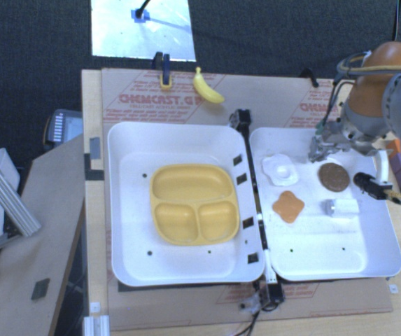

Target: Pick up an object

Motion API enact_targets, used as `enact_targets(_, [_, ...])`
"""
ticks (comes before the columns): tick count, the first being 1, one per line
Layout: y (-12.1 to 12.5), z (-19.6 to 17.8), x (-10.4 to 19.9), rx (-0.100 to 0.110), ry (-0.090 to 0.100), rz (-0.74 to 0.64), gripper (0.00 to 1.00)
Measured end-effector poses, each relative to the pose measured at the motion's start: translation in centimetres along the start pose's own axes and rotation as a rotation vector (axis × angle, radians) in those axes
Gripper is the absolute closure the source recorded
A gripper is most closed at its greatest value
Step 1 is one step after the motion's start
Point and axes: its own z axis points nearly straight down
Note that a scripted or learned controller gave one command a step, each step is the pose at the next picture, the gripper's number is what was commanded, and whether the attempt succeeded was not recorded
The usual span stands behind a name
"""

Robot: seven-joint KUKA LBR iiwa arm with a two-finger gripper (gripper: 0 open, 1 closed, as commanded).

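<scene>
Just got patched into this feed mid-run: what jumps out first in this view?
The yellow divided tray dominates, sitting alone in the left bin. In the right bin, four small items cluster toward the back: a white piece, a brown round disc, an orange piece and a small white-and-grey object. The end effector hovers at that bin's far edge beside the disc, and a banana lies outside, behind the bins.
</scene>
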Motion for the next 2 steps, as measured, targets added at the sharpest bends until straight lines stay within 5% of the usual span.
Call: enact_targets(2, [0.0,-10.9,0.3,-0.001,0.001,0.001,1.0])
